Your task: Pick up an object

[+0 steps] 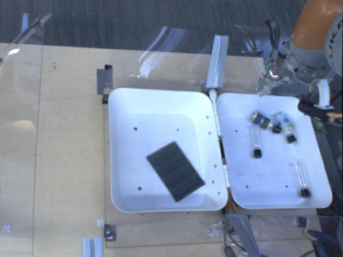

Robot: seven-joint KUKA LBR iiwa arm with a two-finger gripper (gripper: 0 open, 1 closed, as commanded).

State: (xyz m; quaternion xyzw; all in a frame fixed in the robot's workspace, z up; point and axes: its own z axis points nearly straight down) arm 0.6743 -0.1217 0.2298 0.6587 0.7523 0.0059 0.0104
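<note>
Bins sit side by side on your wooden tabletop (pixel 53 143), both shallow and white, touching along a central seam. The left bin (pixel 123 111) holds a single dark ribbed slab (pixel 176 171), a flat rectangle lying tilted in the lower middle of the floor, apart from every wall.

The right bin (pixel 241 186) carries the smaller pieces you could go for. Near its upper middle you have a small dark block with a yellowish edge (pixel 261 120), and just beside it to the right a cluster of little blue, yellow and black parts (pixel 282 123). Below the dark block lies a clear tube with a black cap (pixel 256 143), running roughly straight down the view, cap at the lower end. A second clear tube with a black cap (pixel 300 182) lies near the lower right corner of that bin, well apart from the first.

Your arm (pixel 316 20) comes in at the upper right, its orange band and grey wrist sitting above the far right corner of the right bin. The hand (pixel 269 78) hangs just past that bin's far rim, not touching any object; it is blurred and small, so you cannot tell how it stands.
</note>
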